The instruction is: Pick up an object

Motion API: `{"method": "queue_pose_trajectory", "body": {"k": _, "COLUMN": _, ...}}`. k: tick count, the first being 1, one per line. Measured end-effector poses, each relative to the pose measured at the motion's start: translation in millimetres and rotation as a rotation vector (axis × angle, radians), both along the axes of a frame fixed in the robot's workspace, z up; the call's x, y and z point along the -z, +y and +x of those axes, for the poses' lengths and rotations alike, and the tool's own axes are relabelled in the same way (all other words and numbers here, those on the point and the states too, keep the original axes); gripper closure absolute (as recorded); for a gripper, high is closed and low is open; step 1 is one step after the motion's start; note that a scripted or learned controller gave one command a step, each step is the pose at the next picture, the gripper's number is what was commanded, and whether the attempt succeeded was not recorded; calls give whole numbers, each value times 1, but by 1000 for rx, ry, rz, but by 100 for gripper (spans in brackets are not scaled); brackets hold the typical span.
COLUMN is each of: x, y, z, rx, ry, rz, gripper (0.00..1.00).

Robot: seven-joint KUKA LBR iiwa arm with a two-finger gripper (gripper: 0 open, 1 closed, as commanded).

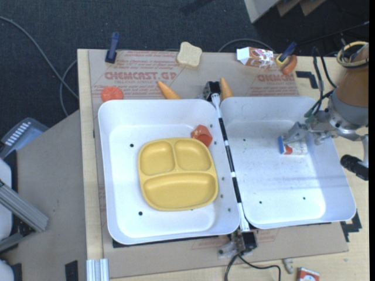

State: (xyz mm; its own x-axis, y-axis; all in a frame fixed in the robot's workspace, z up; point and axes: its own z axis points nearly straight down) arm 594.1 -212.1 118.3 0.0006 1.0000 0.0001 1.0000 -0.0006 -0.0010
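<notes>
The arm [351, 98] is reaching in from the right side, and its gripper [293, 136] is hanging low over the right bin [263, 209], in the upper right part of it. Just below the fingertips a small carton [292, 148], white with some blue and red on it, is lying on the bin floor. The gripper is very close to the carton, maybe touching it, but I cannot tell if the carton is sitting between the fingers, and I cannot tell if the jaws are spread or pressed together, because they are too small and blurred here.

In the left bin [117, 157] a yellow tray [177, 173] with three compartments is lying flat near the middle. A red piece [203, 134] is resting just beside the upper right corner of the tray, close to the wall between the two bins.

Behind the bins, on the board [140, 75], several things are lying apart from each other: a blue clip [112, 47] at the far left, a bread slice [189, 54], an orange carrot [168, 91], a red disc [111, 93] near the corner of the left bin, and a milk box [255, 57] further to the right.
</notes>
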Motion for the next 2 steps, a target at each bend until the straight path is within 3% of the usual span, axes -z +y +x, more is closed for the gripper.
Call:
{"method": "queue_pose_trajectory", "body": {"k": 1, "x": 28, "y": 58, "z": 25, "rx": -1, "ry": -10, "rz": -5, "gripper": 0}}
{"method": "queue_pose_trajectory", "body": {"k": 2, "x": -27, "y": 28, "z": 73, "rx": -2, "ry": -4, "rz": -2, "gripper": 0}}
